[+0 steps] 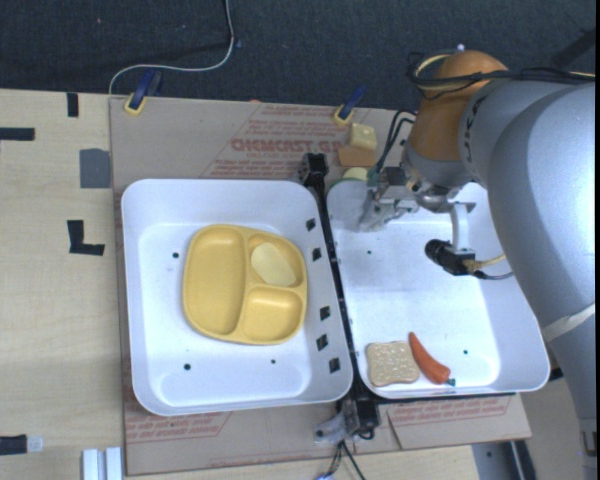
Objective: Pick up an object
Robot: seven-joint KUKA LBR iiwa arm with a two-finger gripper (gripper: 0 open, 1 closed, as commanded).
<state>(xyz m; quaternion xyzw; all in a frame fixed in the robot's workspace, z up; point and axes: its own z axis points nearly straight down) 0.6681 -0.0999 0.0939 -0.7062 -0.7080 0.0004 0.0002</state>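
Gripper point(385, 206) low at right bin's point(500, 313) far-left corner, jaw state unclear; flat toast point(391, 363), smooth carrot point(429, 358) near edge.

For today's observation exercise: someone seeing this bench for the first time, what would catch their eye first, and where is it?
The yellow divided plate stands out most, lying in the middle of the left bin. Next comes the big grey arm with its orange band, reaching from the right over the far end of the right bin. Near that bin's front edge lie a cracker and an orange carrot, side by side.

The cardboard sheet point(270, 148) under the bins bears red print, mirrored and too blurred to read.
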